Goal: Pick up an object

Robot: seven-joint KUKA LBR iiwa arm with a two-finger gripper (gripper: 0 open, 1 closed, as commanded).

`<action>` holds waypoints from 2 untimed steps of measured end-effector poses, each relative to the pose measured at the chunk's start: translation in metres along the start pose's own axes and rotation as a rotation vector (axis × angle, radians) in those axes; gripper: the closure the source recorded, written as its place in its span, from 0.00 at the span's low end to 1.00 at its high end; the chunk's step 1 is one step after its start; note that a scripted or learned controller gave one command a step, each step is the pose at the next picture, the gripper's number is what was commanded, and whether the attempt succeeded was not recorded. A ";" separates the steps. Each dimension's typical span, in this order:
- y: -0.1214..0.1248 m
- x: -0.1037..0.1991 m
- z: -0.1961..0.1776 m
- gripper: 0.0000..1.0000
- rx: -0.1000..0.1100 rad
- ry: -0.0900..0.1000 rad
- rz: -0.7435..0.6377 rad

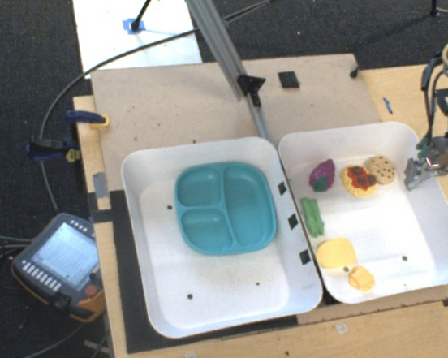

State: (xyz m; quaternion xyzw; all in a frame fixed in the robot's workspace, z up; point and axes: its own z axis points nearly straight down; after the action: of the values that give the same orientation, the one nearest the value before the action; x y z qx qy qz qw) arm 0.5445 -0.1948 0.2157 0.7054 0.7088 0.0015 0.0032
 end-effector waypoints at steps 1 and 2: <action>-0.007 0.048 0.007 1.00 0.006 0.003 -0.003; -0.017 0.093 -0.001 1.00 0.005 0.004 -0.004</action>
State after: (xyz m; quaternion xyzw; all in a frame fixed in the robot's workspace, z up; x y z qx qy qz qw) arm 0.5269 -0.1016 0.2167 0.7039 0.7103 0.0010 0.0000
